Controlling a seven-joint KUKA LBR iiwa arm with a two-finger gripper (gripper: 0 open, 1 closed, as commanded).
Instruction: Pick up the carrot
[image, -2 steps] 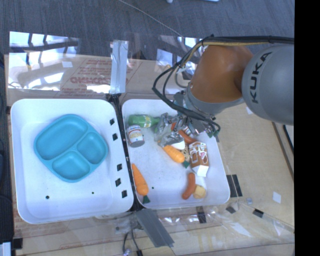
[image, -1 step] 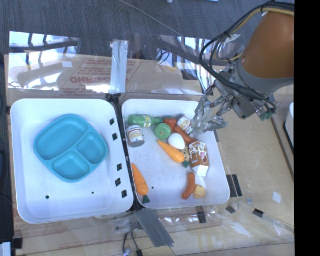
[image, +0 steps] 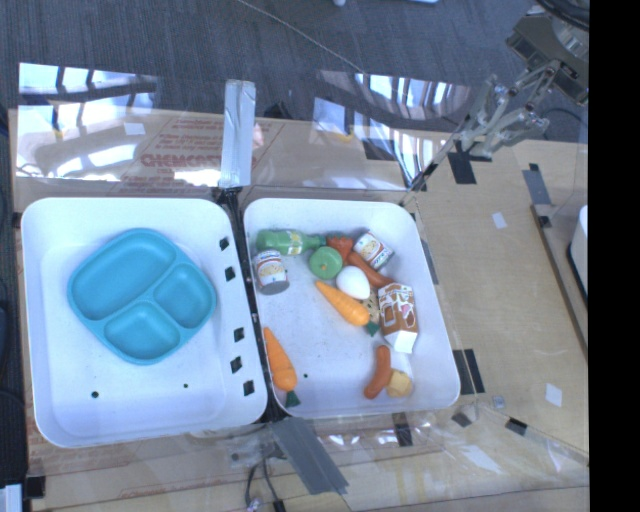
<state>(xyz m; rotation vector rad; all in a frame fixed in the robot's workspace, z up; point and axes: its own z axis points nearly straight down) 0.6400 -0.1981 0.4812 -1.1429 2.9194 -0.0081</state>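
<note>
Inside the right bin (image: 300, 395), food is jumbled w/ the tray (image: 142, 294) alone in the left bin (image: 60, 400), so picks start here: 3 carrots, one mid-bin (image: 342, 303), one at the left wall (image: 280, 366), one by a can (image: 372, 249); 2 cans, 1 egg (image: 353, 282); gripper (image: 500, 110) parked top right, can't tell its state.

The gripper (image: 478, 125) hangs outside the bins, beyond the right bin (image: 430, 290)'s far corner, with open air below it. Nearest it inside, a small can (image: 372, 250), egg (image: 353, 282) and carton (image: 397, 310) crowd one carrot (image: 342, 303); another carrot (image: 279, 362), farthest off, hugs the wall.
</note>
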